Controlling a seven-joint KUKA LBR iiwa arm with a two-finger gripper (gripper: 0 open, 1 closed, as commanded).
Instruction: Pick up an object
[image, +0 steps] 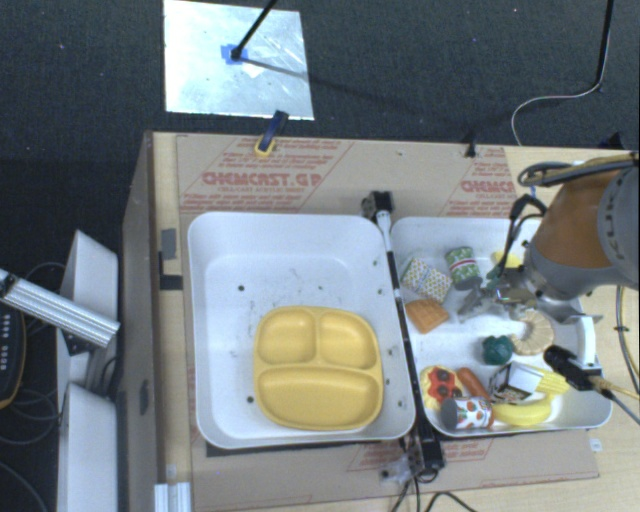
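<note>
1. Camera view, far left: grey metal rails and white blocks (70, 320) lie on the dark floor beside the bench.
2. Beyond the bench's far edge a shiny square sheet (238, 60) lies on the floor, with a small yellow-and-blue clip (270, 133) at the edge of the cardboard bench top (300, 175).
3. The left bin (220, 250) holds a yellow divided plate (318, 366), lying flat toward its near side.
4. A black bar (392, 290) runs between the two bins, which sit side by side.
5. The right bin (430, 232) holds the loose objects: a patterned block (422, 276), an orange wedge (427, 316) just nearer than it, and a green-banded can (461, 265) to their right.
6. Along the near wall lie a red-and-yellow toy (441, 383), a small printed cup (470, 412) on its side, and a yellow banana shape (527, 410).
7. A dark green lump (498, 349) sits mid-bin, beside a tan round disc (534, 334).
8. The gripper (487, 298) is low over the middle of the right bin, near the can and the green lump; whether its grey fingers are spread or closed, or grasp anything, cannot be told.
9. The arm (580, 235), grey with an orange band, enters from the right.
</note>
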